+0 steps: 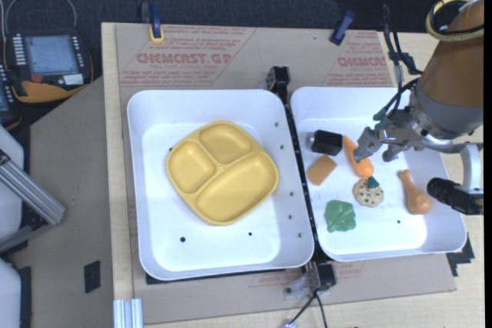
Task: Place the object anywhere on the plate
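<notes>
A yellow divided plate [223, 171] lies in the middle of the left bin [150, 127]. The right bin [430, 230] holds several toy foods: an orange carrot [357, 157], an orange block [322, 170], a black piece [327, 141], a cookie [369, 193], a green leafy piece [340, 215] and a tan drumstick [415, 193]. My gripper [379, 147] hangs open over the right bin. It is just right of the carrot's upper end, with nothing between its fingers.
The arm's grey and orange body [453, 81] covers the right bin's far right corner. A black divider with clamps [292, 150] runs between the two bins. A pendant screen [48, 61] sits off the bench at the left.
</notes>
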Robot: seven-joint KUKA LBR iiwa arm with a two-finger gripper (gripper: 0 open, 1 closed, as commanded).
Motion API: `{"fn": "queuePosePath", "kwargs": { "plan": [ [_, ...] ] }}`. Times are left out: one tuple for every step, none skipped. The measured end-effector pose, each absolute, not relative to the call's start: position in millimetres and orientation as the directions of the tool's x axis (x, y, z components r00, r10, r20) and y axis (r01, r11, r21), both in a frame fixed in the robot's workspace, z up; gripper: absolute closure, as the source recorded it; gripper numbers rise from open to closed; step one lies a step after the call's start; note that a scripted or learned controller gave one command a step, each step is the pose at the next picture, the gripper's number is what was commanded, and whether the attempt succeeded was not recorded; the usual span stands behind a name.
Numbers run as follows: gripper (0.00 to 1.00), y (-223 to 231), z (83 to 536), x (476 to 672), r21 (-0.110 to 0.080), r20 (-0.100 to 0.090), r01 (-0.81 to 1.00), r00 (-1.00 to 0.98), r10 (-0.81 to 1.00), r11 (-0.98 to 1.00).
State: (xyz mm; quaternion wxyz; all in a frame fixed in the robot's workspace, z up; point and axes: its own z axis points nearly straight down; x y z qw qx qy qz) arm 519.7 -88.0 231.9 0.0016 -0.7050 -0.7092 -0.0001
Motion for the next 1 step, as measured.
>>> {"fn": "queuePosePath", "kwargs": {
  "plan": [
    [1.0, -33.3, 220.0, 516.0, -0.003, 0.003, 1.0, -0.006, 1.0, 0.006]
  ]
}}
